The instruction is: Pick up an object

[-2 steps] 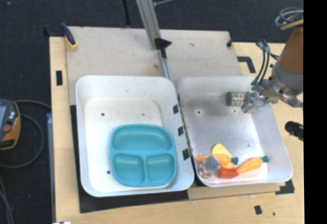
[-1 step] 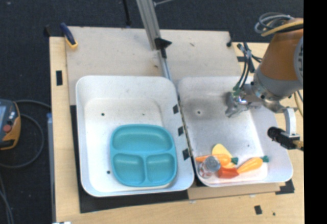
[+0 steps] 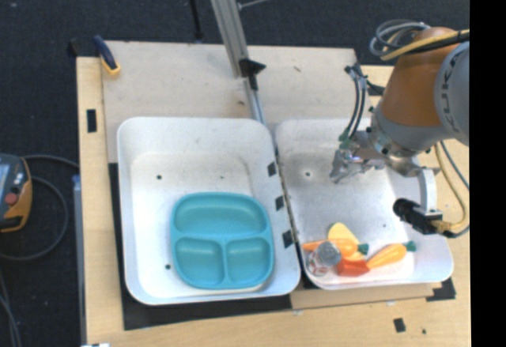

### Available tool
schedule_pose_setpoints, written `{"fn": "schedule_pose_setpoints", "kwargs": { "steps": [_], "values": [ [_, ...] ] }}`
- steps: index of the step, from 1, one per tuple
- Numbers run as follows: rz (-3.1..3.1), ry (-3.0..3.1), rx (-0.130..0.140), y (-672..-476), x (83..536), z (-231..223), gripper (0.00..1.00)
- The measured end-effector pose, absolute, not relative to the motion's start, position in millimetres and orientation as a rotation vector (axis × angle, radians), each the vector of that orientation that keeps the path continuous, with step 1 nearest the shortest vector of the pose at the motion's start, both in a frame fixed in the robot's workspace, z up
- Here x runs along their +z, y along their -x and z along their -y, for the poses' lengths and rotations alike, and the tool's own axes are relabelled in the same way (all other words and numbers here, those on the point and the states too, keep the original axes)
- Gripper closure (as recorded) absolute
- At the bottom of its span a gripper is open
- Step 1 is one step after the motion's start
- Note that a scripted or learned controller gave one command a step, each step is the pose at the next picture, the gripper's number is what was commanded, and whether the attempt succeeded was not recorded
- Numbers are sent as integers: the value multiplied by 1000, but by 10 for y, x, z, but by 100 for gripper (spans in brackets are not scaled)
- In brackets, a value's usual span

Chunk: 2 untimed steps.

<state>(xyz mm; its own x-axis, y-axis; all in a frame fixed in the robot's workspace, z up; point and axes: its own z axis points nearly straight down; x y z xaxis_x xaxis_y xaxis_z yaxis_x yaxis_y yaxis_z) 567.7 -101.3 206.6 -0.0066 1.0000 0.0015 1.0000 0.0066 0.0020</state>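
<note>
L bin [image 3: 142, 140]: teal divided tray [image 3: 222, 240] sits at its near side. R bin [image 3: 304, 140]: pile in the near corner w/ yellow piece [image 3: 343, 236], grey round thing [image 3: 329, 255], orange carrot-like toy [image 3: 387, 256]. My gripper [image 3: 345, 166] hangs over R bin's far-middle, well apart from the pile, nothing between my fingers; can't tell how wide

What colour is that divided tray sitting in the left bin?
The divided tray is light blue, turquoise-like, plain with no pattern, seen in the camera view.
</note>
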Motion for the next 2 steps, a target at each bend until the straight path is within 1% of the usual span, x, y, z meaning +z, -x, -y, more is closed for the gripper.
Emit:
{"fn": "schedule_pose_setpoints", "kwargs": {
  "steps": [1, 2],
  "values": [
    [-2230, -2213, 5, -5542, 2262, 511, 100],
    [-2229, -2211, 6, -5496, 2358, -25, 100]
  ]
}}
